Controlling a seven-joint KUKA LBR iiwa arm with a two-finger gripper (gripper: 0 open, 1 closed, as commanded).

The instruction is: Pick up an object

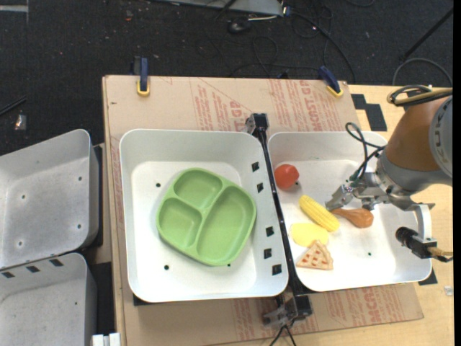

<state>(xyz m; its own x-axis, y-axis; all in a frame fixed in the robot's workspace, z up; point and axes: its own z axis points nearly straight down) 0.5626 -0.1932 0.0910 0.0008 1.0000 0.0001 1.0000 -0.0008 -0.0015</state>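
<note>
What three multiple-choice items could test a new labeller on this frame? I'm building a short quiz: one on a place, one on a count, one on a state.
1. Where does the green divided plate lie?
A. left bin
B. right bin
C. on the cardboard

2. How many food items lie in the right bin?
A. three
B. five
C. seven

3. How does the tool stand?
A. high above the left bin
B. low in the right bin, by the chicken drumstick
C. outside both bins

Key: 1 A, the plate sits inside the left bin. 2 B, tomato, corn cob, yellow piece, pizza slice, drumstick. 3 B, its tip is down at the drumstick.
</note>
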